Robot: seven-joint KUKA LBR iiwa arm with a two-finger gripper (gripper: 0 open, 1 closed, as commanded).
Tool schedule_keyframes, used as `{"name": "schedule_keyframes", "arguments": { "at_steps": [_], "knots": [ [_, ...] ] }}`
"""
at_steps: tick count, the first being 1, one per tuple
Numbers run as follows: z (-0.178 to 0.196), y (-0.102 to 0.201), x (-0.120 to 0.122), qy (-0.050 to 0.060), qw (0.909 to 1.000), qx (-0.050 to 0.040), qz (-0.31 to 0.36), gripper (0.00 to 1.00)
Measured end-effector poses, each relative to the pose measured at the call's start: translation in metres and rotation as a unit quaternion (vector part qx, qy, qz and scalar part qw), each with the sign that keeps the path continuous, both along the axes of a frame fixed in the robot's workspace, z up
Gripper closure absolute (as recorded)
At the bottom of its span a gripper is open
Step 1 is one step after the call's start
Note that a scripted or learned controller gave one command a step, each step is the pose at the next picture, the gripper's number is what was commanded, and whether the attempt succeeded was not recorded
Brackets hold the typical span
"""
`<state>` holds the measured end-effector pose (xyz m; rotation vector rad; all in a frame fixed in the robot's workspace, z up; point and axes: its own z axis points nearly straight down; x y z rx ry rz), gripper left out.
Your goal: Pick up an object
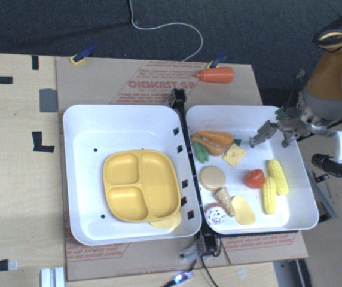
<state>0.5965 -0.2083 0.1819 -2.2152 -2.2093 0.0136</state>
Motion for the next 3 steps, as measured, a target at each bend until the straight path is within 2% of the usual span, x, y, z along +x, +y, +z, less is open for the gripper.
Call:
{"name": "schedule_keyframes", "arguments": {
  "at_steps": [1, 3],
  "knots": [
    [0.009, 0.001, 0.003, -0.007, 1.0, -0.0015, 0.002, 0.0],
    [-0.092, -0.006, 0.004, -0.006, 1.0, -0.001, 0.002, 0.0]
  ]
}}
